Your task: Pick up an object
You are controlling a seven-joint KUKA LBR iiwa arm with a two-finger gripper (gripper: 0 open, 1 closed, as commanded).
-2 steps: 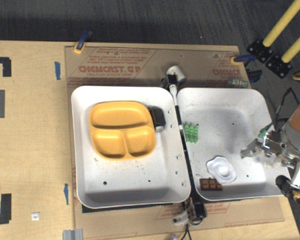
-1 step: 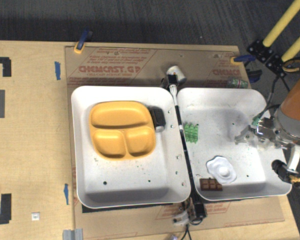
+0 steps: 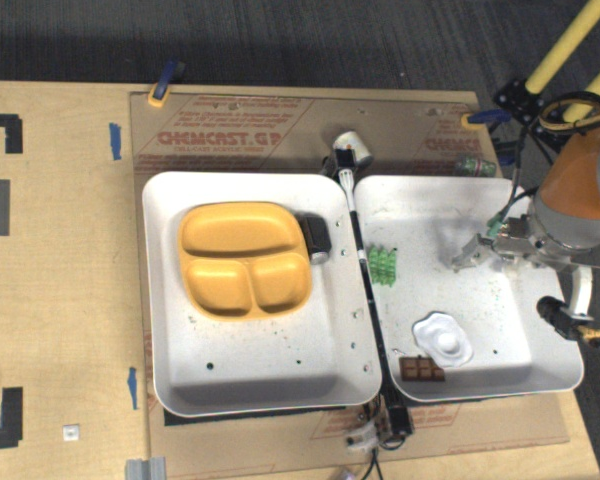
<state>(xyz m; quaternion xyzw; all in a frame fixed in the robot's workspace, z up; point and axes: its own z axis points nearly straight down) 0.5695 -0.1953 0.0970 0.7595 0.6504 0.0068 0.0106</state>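
Observation:
The right bin (image 3: 500,308) holds a small green ridged block (image 3: 382,266) near its left wall. A white round lid-like piece (image 3: 442,338) and a brown chocolate-like bar (image 3: 421,370) lie near its front edge. My gripper (image 3: 468,255) reaches in from the right and hangs low over the bin's upper middle. It is well right of the green block and above the white piece, and I see nothing in it. The left bin (image 3: 165,308) holds a yellow divided tray (image 3: 245,258) with a small black object (image 3: 315,236) against its right edge.
The grey arm with its orange band (image 3: 580,183) covers the right bin's right rim. Cables and a yellow pole (image 3: 570,38) sit at the back right. A black strip (image 3: 365,288) runs between the two bins. A blue clamp (image 3: 163,83) sits at the board's back left.

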